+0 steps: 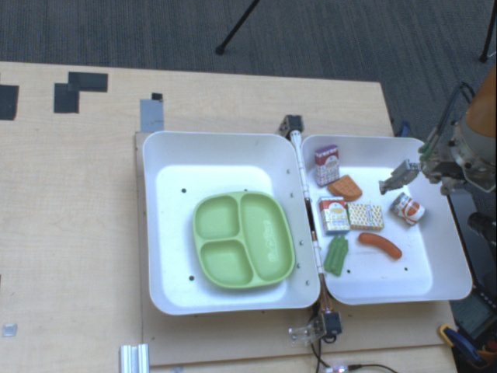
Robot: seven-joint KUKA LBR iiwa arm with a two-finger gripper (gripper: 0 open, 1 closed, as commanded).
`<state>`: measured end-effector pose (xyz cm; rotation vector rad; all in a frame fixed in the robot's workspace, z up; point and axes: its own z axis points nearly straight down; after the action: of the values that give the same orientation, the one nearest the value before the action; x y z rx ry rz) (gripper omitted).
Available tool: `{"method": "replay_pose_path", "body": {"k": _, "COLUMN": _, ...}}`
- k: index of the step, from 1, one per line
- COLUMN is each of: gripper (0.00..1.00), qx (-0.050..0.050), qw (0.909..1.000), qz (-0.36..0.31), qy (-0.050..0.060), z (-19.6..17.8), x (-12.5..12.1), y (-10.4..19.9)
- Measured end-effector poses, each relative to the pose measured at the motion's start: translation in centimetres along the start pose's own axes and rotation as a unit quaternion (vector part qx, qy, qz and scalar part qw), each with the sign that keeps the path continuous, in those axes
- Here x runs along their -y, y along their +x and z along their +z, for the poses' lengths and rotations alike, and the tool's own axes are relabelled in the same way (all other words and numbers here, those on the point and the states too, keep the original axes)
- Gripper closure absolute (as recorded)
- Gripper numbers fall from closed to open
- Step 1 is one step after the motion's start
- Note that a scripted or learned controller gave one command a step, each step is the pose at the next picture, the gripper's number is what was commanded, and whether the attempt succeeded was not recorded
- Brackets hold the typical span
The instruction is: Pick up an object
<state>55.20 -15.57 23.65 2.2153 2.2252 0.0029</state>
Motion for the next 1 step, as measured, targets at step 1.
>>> {"method": "replay_pose_path", "body": {"k": 1, "gripper": 0.00, "qx": 0.001, "qw": 1.0000, "qz": 0.001, "qy": -0.001, "z": 15.16, "x": 6.09, "y": -1.82}}
